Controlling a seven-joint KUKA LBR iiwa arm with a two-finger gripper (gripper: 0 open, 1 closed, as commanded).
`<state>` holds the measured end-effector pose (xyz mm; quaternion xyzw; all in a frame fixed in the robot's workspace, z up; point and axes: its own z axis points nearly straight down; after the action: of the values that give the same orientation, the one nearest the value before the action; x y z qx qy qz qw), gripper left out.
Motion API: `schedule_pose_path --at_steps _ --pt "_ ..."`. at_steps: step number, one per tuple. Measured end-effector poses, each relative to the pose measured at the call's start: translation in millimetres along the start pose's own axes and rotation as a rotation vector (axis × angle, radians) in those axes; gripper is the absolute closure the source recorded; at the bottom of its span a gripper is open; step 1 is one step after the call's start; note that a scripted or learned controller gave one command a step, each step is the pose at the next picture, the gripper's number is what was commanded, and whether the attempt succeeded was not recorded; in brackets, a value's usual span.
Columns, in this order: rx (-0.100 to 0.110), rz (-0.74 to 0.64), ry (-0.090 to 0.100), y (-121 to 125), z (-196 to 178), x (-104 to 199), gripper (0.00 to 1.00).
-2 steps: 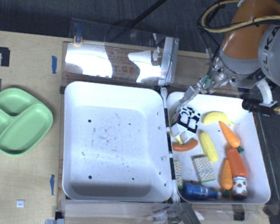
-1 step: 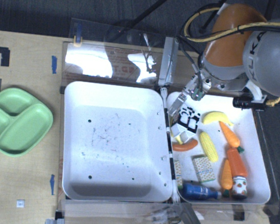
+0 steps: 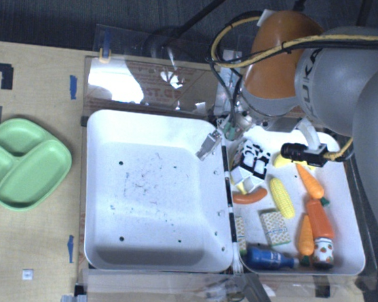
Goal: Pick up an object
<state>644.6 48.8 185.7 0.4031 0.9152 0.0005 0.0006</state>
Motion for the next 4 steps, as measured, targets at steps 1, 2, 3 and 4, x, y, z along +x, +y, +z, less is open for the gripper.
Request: schedule_pose_path --at_steps 1,2,3,4 --pt "-0.002 0.141 -0.003 -50.1 -17.8 -44.8 0.00" --pt "-0.002 -0.102 -0.004 -132.6 93.1 -143.5 0.00" --pt "-0.002 -0.121 -0.005 -198.8 18.8 -149.0 0.00" --pt "-0.004 -0.233 -0.006 -210.8 98.4 -174.4 0.00"
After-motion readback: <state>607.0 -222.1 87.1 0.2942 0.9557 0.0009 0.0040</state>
